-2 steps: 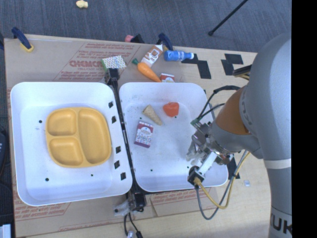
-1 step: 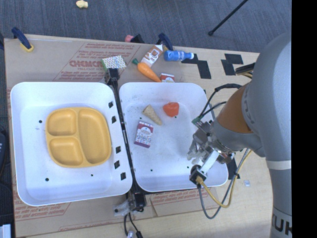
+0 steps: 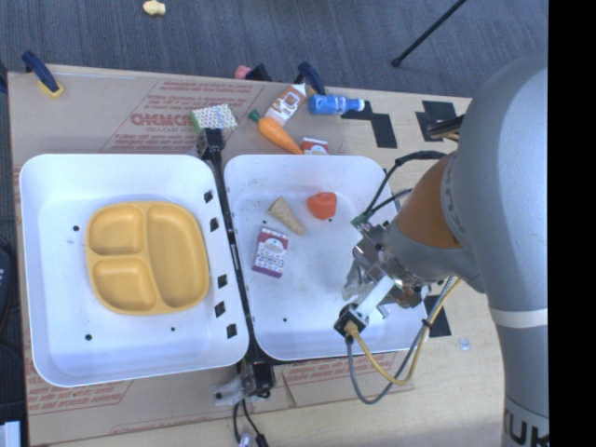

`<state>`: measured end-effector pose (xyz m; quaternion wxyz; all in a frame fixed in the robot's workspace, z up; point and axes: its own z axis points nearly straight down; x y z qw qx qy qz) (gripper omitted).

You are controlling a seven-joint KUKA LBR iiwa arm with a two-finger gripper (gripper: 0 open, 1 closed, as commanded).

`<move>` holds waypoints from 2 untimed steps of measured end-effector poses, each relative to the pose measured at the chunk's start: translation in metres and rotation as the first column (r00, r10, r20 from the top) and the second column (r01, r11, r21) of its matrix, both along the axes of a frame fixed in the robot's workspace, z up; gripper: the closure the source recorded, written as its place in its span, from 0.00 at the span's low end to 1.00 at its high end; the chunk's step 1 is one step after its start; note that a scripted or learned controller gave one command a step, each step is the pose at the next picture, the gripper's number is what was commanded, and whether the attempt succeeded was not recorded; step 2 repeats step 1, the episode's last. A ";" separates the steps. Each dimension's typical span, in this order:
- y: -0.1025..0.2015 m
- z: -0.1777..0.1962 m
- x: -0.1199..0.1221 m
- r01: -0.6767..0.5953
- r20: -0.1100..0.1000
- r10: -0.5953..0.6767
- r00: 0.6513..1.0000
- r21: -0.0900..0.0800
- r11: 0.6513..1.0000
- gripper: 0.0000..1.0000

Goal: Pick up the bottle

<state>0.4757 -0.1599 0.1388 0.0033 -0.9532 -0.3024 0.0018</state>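
A blue bottle (image 3: 333, 104) lies on its side on the cardboard behind the right bin (image 3: 307, 343), outside it. Beside it lies a white and orange bottle-like item (image 3: 284, 106) with a green cap. My gripper (image 3: 361, 277) hangs low over the right side of the right bin, well in front of both bottles and apart from them. The grey wrist with its orange band (image 3: 424, 222) covers most of the gripper. Inside the right bin lie a beige cone (image 3: 288, 215), a red lump (image 3: 322, 205) and a small red and white carton (image 3: 271, 252), all left of the gripper.
The left bin (image 3: 47, 343) holds a yellow divided plate (image 3: 147, 255). A carrot (image 3: 277, 135), a small red box (image 3: 315, 145) and a patterned box (image 3: 214, 117) lie behind the bins. A yellow cable (image 3: 391, 372) loops below the gripper. A yellow scrap (image 3: 154, 7) lies on the floor.
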 end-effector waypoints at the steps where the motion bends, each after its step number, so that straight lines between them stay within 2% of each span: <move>1: -0.037 -0.038 0.000 0.328 0.000 -0.328 0.945 -0.002 0.945 1.00; 2: -0.037 -0.038 0.000 0.328 0.000 -0.328 0.945 -0.002 0.945 1.00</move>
